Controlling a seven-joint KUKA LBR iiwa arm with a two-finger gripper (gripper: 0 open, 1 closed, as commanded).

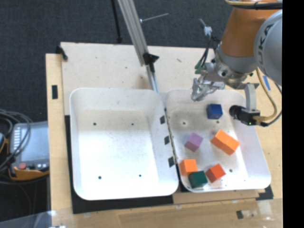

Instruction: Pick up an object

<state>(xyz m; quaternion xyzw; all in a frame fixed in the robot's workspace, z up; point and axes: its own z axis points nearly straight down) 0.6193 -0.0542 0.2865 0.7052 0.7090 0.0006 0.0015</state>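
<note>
Pale, speckled board makes up the surface (109, 65), which spans most of the frame and carries two shallow white bins side by side. At the upper right, the grey arm (254, 32) with its orange band reaches in and angles down toward the bins. The left bin (118, 141) fills the centre-left of the frame, its floor showing a few small dark dots. The right bin (251, 170) sits just beside it, toward the right, and contains all the loose blocks. A slim metal pole (135, 32) slants from the top centre down to the gap between the bins' upper corners. At the far left edge, a grey device (28, 148) with dark cables rests off the surface. The gripper (201, 92) hangs over the upper left part of the right bin, its fingers pointing down with nothing visible between them; whether they are spread or closed cannot be told from this angle. Among the blocks, the large orange block (224, 142) lies right of the bin's centre, tilted. The blue cube (214, 111) sits just below and right of the gripper, apart from it. The lilac cube (193, 141) lies near the bin's centre. Along the lower edge, the small orange cube (189, 166), the green cube (198, 178) and the red cube (215, 172) cluster close together.
</note>
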